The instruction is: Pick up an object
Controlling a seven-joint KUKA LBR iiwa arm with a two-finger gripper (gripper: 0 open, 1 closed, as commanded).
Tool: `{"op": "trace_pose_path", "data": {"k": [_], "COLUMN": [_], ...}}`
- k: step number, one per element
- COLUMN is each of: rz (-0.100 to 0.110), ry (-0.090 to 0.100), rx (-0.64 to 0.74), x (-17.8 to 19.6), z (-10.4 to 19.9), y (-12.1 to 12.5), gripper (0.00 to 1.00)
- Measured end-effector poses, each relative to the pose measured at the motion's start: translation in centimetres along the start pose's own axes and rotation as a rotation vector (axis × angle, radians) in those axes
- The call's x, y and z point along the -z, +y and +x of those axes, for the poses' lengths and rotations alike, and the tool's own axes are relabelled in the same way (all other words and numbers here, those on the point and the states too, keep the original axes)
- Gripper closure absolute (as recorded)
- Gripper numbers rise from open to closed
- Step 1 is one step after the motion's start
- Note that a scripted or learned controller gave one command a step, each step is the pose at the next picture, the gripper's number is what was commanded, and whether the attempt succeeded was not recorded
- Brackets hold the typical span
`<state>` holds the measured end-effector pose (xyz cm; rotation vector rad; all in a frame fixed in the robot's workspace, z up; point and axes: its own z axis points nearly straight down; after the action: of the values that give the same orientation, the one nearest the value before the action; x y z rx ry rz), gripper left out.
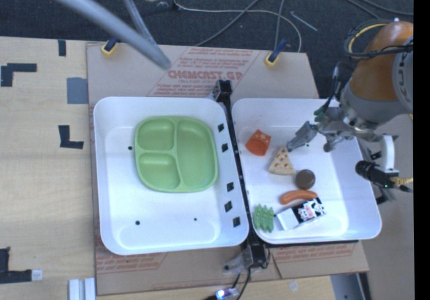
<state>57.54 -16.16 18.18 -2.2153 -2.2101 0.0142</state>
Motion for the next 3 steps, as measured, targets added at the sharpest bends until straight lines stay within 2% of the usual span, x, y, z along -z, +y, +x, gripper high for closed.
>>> {"op": "trace_pose_path", "data": {"k": [1, 2, 3], "rz": [-0.013, -0.01, -0.016], "ry": [-0.002, -0.003, -0.004], "rx": [0.004, 0.003, 0.002], "x": [0.8, -3.8, -9.0], "z": [0.0, -0.4, -0.4], "y": [0.3, 0.7, 0.8], "gripper": [0.0, 0.0, 0.0]}}
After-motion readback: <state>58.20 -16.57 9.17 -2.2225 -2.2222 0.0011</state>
